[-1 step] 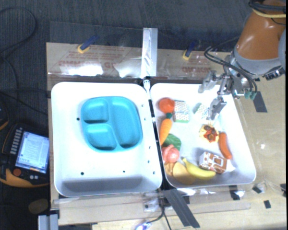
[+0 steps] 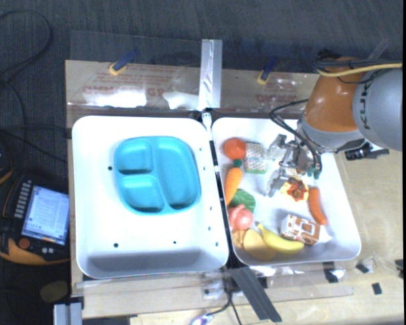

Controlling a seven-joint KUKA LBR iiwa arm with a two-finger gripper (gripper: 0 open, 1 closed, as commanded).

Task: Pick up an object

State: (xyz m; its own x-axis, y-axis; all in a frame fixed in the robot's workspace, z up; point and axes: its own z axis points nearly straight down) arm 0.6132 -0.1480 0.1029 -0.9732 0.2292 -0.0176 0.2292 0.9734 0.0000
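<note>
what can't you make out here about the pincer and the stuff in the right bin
- Pincer, camera view: too small and blurred against the toys to tell whether anything sits between its fingers.
- Small red-and-yellow item: partly covered by the pincer, so its identity is unclear.
- Printed box: label too small to read.
- Yellow fruit by the banana: partly hidden under it.

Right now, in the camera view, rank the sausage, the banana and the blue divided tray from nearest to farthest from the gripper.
1. The sausage, just right of and below the gripper, in the right bin.
2. The banana, at the right bin's near edge, below the gripper.
3. The blue divided tray, far off to the left in the left bin.
</note>
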